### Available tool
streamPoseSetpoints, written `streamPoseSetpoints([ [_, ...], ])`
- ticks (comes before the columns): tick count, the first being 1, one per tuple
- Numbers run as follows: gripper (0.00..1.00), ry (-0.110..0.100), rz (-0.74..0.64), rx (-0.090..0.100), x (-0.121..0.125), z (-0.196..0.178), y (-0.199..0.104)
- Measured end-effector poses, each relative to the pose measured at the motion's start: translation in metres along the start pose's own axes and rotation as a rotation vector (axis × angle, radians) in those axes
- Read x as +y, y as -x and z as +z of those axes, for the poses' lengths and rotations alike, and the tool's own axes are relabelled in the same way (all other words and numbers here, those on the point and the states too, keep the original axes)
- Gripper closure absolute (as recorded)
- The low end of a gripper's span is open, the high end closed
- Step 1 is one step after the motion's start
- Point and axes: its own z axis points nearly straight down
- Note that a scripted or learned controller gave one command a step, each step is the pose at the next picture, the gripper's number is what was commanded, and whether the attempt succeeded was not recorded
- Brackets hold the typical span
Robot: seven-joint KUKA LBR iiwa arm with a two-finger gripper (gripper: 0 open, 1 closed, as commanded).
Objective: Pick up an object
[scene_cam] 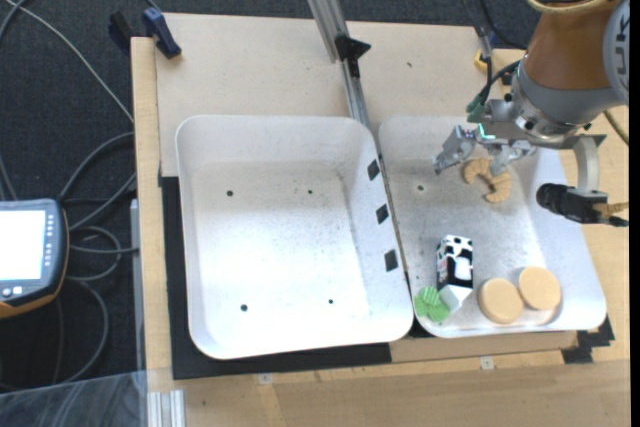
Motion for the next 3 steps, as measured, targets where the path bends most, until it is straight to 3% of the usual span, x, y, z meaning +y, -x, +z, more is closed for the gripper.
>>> streamPoseSetpoints([
  [1,0.00,0.005,0.000,-0.001,0.001,-0.002,0.000],
  [3,0.00,-0.001,0.000,0.000,0.007,0.109,0.001],
])
